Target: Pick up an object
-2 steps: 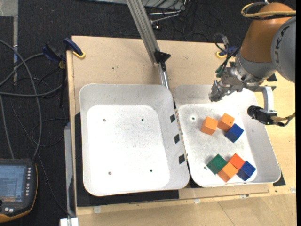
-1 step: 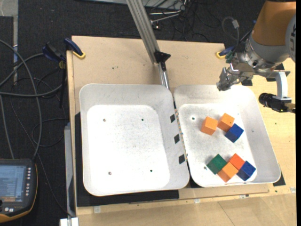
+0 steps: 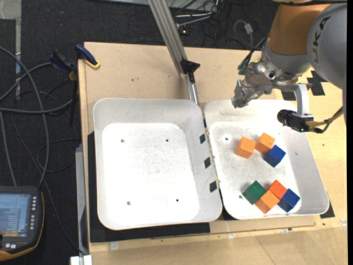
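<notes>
The right bin [image 3: 309, 164] holds several small blocks. Two orange blocks [image 3: 246, 147] [image 3: 266, 142] and a blue block [image 3: 274, 155] lie near its middle. A green block [image 3: 255, 192], an orange block [image 3: 268, 201], a red-orange block [image 3: 278, 189] and a blue block [image 3: 288, 200] cluster at its front. My gripper [image 3: 241, 99] hangs above the bin's back left corner, well apart from the blocks, with nothing visible between its fingers.
The left bin [image 3: 105, 148] sits beside the right one. A slanted metal pole [image 3: 171, 35] ends near the gap between the bins at the back. Cables and a blue clamp [image 3: 77, 59] lie to the left. A black fixture [image 3: 292, 119] overhangs the right bin's back edge.
</notes>
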Tool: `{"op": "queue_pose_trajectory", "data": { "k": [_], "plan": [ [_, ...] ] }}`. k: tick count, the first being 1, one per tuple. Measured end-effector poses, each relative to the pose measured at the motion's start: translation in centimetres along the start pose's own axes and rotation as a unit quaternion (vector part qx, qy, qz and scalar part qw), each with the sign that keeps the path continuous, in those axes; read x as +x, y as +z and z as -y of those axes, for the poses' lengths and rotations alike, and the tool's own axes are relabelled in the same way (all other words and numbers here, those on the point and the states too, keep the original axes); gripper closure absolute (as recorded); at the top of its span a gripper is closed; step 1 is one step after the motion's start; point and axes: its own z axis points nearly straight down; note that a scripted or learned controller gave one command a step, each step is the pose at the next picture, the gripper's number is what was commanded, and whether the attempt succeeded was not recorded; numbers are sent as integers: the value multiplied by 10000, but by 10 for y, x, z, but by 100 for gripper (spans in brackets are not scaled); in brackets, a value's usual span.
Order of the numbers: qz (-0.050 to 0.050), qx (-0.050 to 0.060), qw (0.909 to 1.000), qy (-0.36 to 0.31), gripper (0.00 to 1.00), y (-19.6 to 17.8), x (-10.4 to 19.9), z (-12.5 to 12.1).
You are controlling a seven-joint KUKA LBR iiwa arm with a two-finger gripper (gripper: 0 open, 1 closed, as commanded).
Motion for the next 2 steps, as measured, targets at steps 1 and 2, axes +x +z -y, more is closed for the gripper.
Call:
{"op": "queue_pose_trajectory", "data": {
  "k": [1,2],
  "plan": [
    [0,-2,10000,-3,100,-3,54,1],
    [-1,10,10000,-1,100,16,110,8]
  ]
}}
